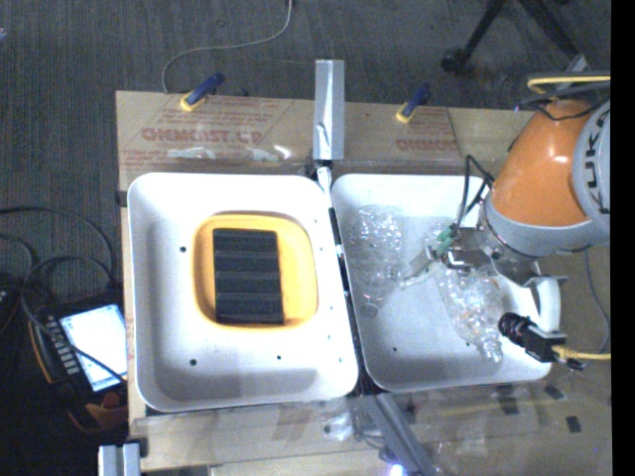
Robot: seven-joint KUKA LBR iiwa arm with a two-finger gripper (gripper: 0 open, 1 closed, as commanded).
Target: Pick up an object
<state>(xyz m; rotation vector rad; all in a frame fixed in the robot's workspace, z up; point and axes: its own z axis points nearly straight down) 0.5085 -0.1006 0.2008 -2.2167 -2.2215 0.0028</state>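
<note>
As the arm reaches into the right bin [397, 370], its gripper [448, 256] hangs over clear plastic bottles [474, 310].
Finger state cannot be told; next, a descent and firm grasp seem needed.

Count: 2 white bins, left bin [159, 296] and right bin [417, 360], side by side on the counter [149, 132]. Left bin: 1 yellow tray [206, 266] carrying 1 black ribbed block [246, 276]. Right bin: 2 crumpled clear plastic items, one [375, 241] near the bin's left side, one [471, 310] near its right; exact type unclear. 2 blue-handled clamps on the counter's far edge, left clamp [201, 90] and right clamp [414, 100]. 1 arm [541, 181].
</note>
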